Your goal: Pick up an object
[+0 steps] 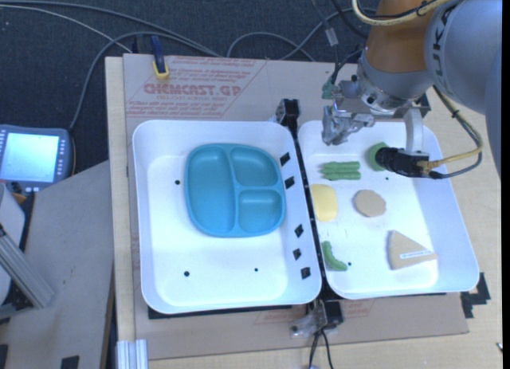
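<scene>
Green bean pod [340,170] lies just below pincer [338,138], w/ bin rim [296,152] close left; can't tell pincer state; bare floor right.

Blue divided tray [235,190] in left bin [151,224], toy foods in right bin [454,240], gripper [341,132] above green bean pod [340,170]

Glossy white plastic bins [159,280] hold a smooth blue plastic tray [235,190].
</scene>
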Robot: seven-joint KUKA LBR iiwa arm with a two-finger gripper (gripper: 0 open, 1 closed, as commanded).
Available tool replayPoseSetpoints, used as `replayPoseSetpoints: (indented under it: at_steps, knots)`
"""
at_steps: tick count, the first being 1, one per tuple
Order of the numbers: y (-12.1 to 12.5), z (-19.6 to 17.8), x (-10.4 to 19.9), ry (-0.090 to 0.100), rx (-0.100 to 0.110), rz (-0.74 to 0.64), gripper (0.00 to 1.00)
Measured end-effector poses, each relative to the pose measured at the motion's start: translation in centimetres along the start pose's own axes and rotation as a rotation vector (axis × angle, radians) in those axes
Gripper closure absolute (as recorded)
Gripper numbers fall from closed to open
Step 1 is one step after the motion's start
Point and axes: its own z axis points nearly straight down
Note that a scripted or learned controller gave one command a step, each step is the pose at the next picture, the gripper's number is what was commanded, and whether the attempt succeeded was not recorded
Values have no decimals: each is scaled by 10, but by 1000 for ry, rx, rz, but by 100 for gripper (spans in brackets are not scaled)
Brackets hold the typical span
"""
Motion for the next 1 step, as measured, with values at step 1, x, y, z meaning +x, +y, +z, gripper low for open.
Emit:
replayPoseSetpoints:
  at_steps: [1]
  knots:
    - [-16,-6,51,0,0,-1,100]
